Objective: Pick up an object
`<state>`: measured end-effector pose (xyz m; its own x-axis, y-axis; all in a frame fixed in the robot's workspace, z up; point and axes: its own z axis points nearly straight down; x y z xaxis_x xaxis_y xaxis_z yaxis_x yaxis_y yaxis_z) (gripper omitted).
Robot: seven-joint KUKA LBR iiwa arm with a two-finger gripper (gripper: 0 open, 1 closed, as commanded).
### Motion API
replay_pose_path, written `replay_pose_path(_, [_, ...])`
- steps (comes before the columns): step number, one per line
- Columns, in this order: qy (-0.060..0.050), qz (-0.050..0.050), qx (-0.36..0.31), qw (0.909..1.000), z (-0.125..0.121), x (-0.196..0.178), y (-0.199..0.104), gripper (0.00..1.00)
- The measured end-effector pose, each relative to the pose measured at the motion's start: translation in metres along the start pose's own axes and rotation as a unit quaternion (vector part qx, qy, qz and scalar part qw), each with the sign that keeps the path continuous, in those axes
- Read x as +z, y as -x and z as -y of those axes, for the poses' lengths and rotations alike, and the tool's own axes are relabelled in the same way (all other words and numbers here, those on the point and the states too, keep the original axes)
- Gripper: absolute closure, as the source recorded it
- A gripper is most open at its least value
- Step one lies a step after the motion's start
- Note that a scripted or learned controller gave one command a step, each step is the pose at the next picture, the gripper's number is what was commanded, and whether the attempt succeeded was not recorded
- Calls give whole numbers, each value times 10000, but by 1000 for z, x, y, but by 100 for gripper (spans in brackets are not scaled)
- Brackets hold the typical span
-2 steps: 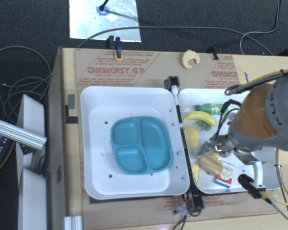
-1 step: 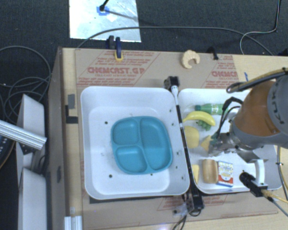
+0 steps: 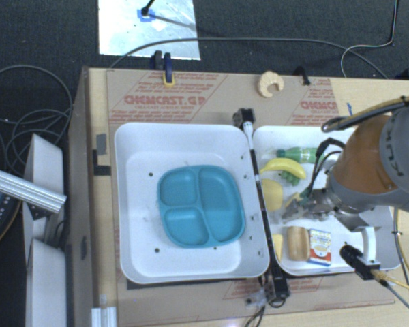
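The right bin (image 3: 341, 268) holds a yellow banana (image 3: 284, 167), a green bottle (image 3: 296, 154), a pale yellow round fruit (image 3: 273, 194), a tan bread-like roll (image 3: 297, 242) and a small red and white box (image 3: 320, 246). My gripper (image 3: 308, 205) hangs low over the middle of this bin, just right of the pale fruit and above the roll. The grey wrist and the arm's orange band (image 3: 365, 159) hide the bin's right half. The fingers are too small and dark to read.
The left bin (image 3: 140, 148) carries a blue divided plate (image 3: 201, 205). A black divider clamp (image 3: 245, 120) sits between the bins. A tan object (image 3: 270, 83) lies on the cardboard behind the bins. Cables trail over the floor at the left and top.
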<state>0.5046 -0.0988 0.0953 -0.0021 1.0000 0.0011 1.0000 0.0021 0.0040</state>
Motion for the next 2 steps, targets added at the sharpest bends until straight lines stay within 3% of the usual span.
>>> replay_pose_path(1, [-8,7,-5,10000,-64,11,0,0])
replay_pose_path(2, [-18,6,2,10000,-41,11,-3,0])
